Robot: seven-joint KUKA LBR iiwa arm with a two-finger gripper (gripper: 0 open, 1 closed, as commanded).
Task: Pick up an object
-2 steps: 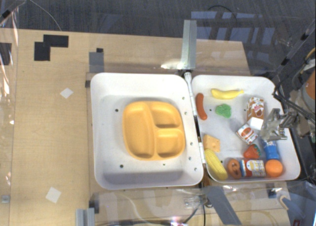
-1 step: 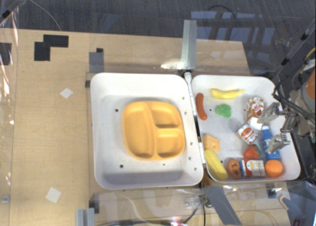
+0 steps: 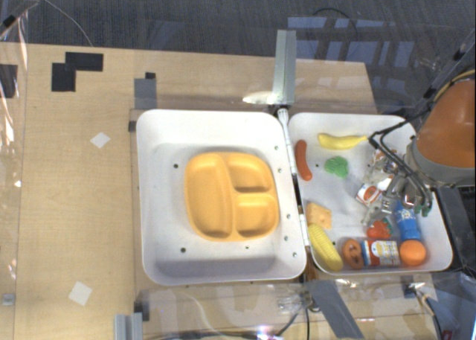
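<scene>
Gripper [image 3: 378,210] low in the right bin [image 3: 349,124] above small toys, its grip state we cannot tell, beside it a blue bottle [image 3: 407,221], orange ball [image 3: 413,251], corn cob [image 3: 324,247], left bin [image 3: 156,182] with a yellow divided tray [image 3: 229,195]

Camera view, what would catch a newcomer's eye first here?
The big yellow divided tray stands out, sitting alone in the middle of the left bin. Next comes the right bin, crowded with small toy foods: a banana at the back, an orange at the front. The claw hangs among them.
</scene>
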